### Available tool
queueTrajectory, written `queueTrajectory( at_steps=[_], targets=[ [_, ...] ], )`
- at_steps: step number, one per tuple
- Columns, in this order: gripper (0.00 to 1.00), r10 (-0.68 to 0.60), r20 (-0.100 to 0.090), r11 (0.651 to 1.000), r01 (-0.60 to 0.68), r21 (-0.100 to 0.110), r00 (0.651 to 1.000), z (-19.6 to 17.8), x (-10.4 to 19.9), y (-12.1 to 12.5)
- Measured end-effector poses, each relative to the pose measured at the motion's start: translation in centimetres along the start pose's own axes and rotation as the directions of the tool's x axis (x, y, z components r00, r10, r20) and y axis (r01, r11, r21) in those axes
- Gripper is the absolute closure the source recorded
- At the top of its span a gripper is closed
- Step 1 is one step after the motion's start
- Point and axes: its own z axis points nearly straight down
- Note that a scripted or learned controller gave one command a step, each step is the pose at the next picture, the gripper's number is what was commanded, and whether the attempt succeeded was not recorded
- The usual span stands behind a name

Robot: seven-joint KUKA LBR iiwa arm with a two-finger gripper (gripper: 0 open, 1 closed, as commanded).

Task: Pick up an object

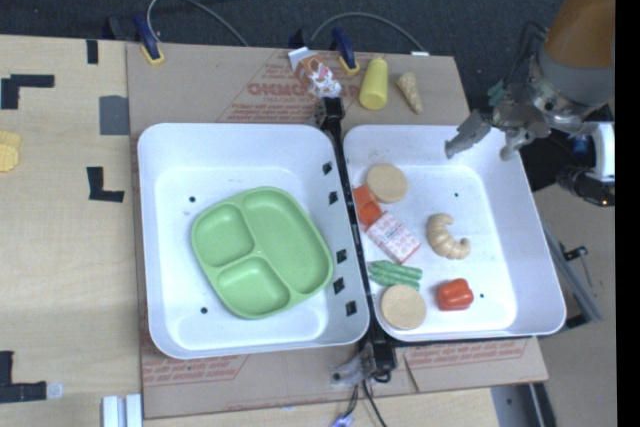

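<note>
The right bin [520, 215] holds several toy foods: a round tan bun [386, 183], an orange-red piece [367, 207], a red-and-white packet [393, 237], a croissant [447, 236], green beans [394, 272], a tan disc [403, 306] and a red pepper [454, 294]. My gripper [487, 143] hovers over the bin's far right corner, above and to the right of the bun. Its fingers are spread open with nothing between them.
A green divided plate [262, 250] lies in the left bin [170, 165]. Behind the bins on the cardboard stand a yellow bottle [373, 83], a tan cone [410, 92] and a small wrapped item [315, 73]. Cables run along the back.
</note>
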Motion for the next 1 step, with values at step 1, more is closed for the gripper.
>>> queueTrajectory(
  at_steps=[1],
  targets=[
    [0.0,0.001,-0.001,1.0,-0.001,0.002,1.0,8.42,-1.34,-5.79]
  ],
)
